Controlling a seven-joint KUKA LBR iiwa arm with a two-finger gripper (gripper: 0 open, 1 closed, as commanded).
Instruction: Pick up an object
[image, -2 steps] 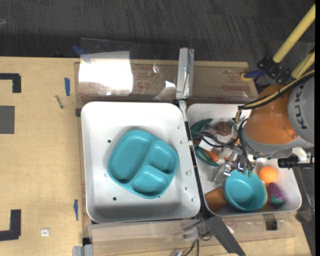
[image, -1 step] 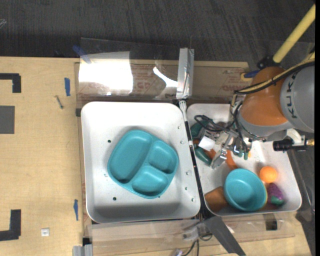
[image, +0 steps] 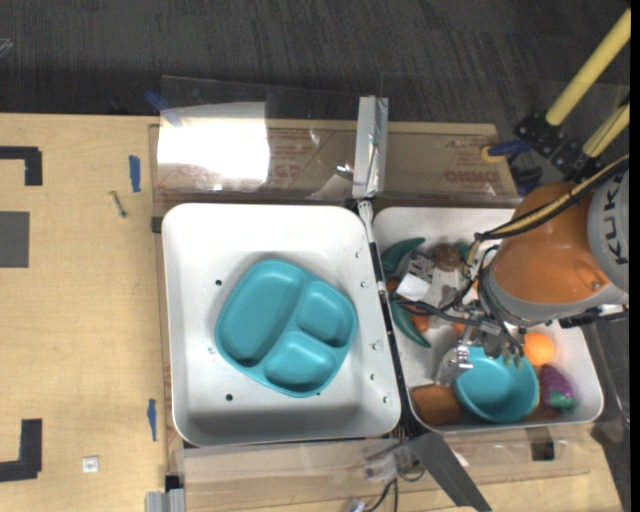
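The right bin (image: 590, 400) holds a pile of small items. Among them are a teal bowl (image: 497, 389), an orange ball (image: 539, 348), a purple toy (image: 556, 388), a brown rounded piece (image: 434, 402) and dark green pieces (image: 407, 252). My gripper (image: 478, 345) hangs low over the middle of this bin, just above the bowl's left rim. The orange wrist band (image: 545, 262) covers the items behind it. A teal divided plate (image: 287, 325) lies alone in the left bin (image: 190, 400).
A clear plastic sheet and a metal post (image: 369, 145) stand behind the bins. Yellow poles (image: 595, 65) cross the top right corner. The wooden bench (image: 70, 300) extends to the left with black corner marks on it.
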